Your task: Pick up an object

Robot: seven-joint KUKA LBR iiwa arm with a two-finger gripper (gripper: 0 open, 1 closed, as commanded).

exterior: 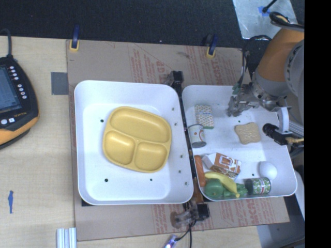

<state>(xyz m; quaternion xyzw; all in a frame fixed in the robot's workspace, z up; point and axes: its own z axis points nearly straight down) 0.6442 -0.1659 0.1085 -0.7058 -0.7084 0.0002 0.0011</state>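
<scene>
My gripper (237,109) hangs low over the back of the right bin (227,93), fingertips pointing down with only a narrow gap and nothing between them. A tan slice of bread (247,133) lies just in front and to the right of it. A patterned packet (204,115) lies to its left, with a small can (197,135) below that. At the bin's front lie an orange-and-white carton (226,165), a white egg (267,170), a green can (258,186), a banana (222,182), a green pepper (214,190) and a carrot (199,168).
The left bin (88,180) holds a yellow divided plate (137,138). A teach pendant (15,101) rests at the bench's left edge. Clamps (75,39) pin the cardboard under the bins. The arm's grey body and orange band (282,50) stand over the right bin's back right corner.
</scene>
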